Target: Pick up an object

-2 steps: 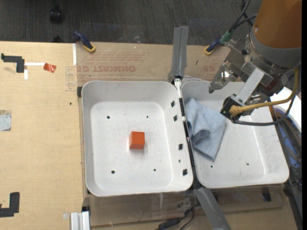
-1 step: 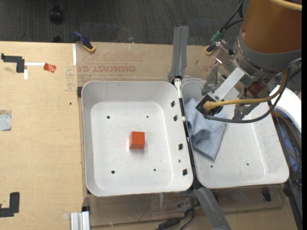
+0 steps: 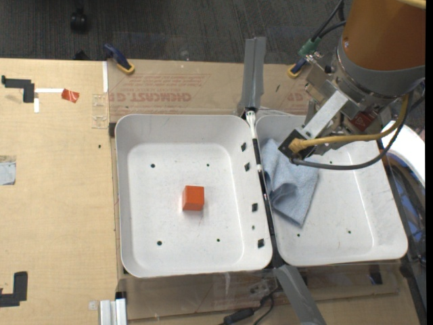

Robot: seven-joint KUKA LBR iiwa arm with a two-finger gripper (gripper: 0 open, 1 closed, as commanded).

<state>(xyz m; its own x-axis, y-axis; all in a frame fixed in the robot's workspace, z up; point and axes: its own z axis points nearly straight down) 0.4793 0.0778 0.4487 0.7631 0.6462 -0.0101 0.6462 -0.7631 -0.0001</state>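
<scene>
An orange-red cube (image 3: 193, 198) sits near the middle of the left bin (image 3: 135, 181). A crumpled blue-grey cloth (image 3: 291, 181) lies against the left wall of the right bin (image 3: 365, 229), draped partly over the rim between the two bins. My gripper (image 3: 353, 117) hangs over the back of the right bin, above and to the right of the cloth, mostly covered by the wrist and orange band. Nothing can be seen held in it.
A grey post (image 3: 254, 73) rises behind the seam between the bins. Clamps (image 3: 120, 61) sit on the cardboard backing. The wooden bench top (image 3: 54, 181) stretches to the left, with a small red piece (image 3: 70, 95) on it.
</scene>
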